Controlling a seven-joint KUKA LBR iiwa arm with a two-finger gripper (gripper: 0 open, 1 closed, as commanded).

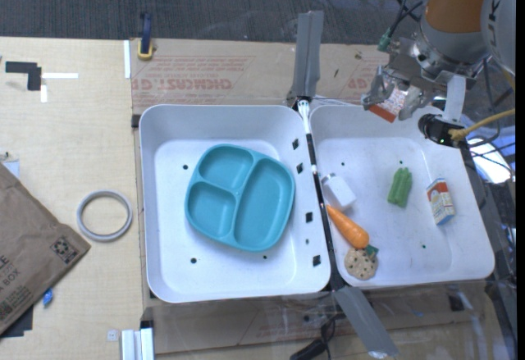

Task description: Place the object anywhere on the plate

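My gripper (pixel 399 97) hangs over the far rim of the right bin (pixel 467 268). I cannot tell whether it is released or clenched. A red and white patch shows at its tip, and I cannot make out what it is.

Everything loose lies on the near side of my hand, on the right bin's floor. A green piece (pixel 399 186) is almost straight in front of it, with a small carton (pixel 441 202) just beside that. A white block (pixel 339 190), a carrot (pixel 348 225) and a cookie (pixel 360 263) run along the left wall. Which one is mine to place, I cannot tell.

The teal plate (pixel 240 197) sits well off to the view's left of my hand, in the left bin (pixel 164 268), with nothing on it.
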